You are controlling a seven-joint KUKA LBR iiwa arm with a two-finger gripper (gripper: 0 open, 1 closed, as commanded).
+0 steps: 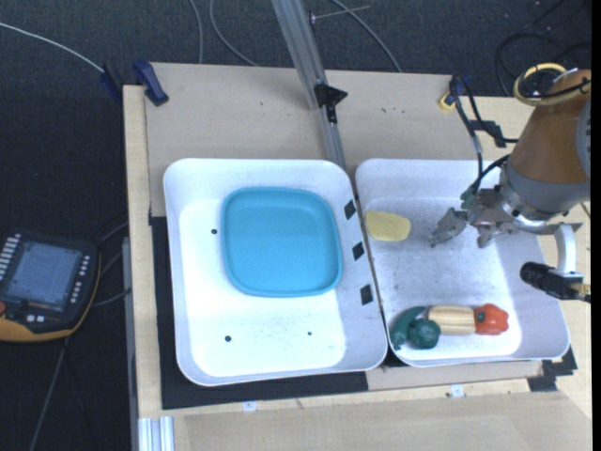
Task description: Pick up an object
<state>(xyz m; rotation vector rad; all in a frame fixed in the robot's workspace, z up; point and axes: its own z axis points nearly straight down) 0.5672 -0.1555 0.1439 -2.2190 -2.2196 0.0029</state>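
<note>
Camera view: a yellow piece [388, 225] lies at the right bin's [413, 176] upper left, apart from the open, empty gripper [465, 228] hovering nearby. A green, tan and red toy [450, 322] rests along the front edge; the left bin [192, 252] holds a blue plate [281, 241].

The gripper [464, 229] hangs open over the right bin [413, 178], near a yellow piece [388, 225].

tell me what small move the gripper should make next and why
Probably a short slide left and down onto the yellow piece. The gripper hangs open over the right bin with nothing between its fingers, and that piece lies closest, apart from the other toys.
</note>
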